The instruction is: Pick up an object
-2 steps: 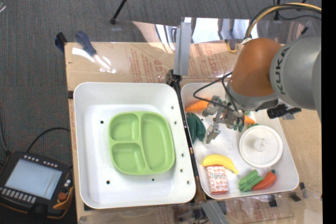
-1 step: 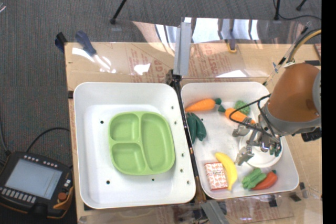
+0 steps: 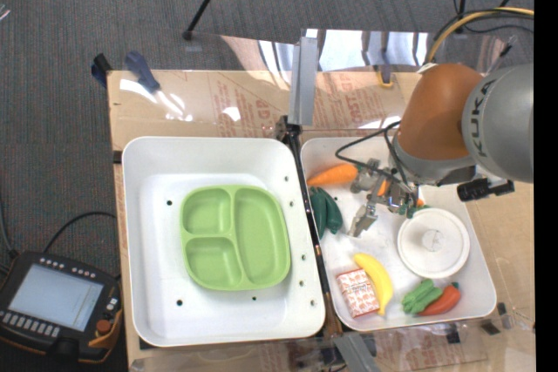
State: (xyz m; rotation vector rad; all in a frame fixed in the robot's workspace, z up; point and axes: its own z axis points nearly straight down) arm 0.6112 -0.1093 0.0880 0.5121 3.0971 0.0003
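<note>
cam view | L bin (image 3: 139, 187): green 3-compartment tray (image 3: 235, 237) | R bin (image 3: 484, 274): white bowl (image 3: 433, 241), banana (image 3: 375, 281), red packet (image 3: 356, 291), 2 carrots (image 3: 334, 175) (image 3: 433, 299), dk green item (image 3: 327, 211) | pincer (image 3: 364, 219) over R bin betw. upper carrot & bowl, nothing held, opening: can't tell

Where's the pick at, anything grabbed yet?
Done: the arm is over the right bin. In hand: nothing visibly; the gripper hangs over bare bin floor between the dark green item and the white bowl. Left: close on something and lift; banana, carrot and the rest all lie loose.
</note>
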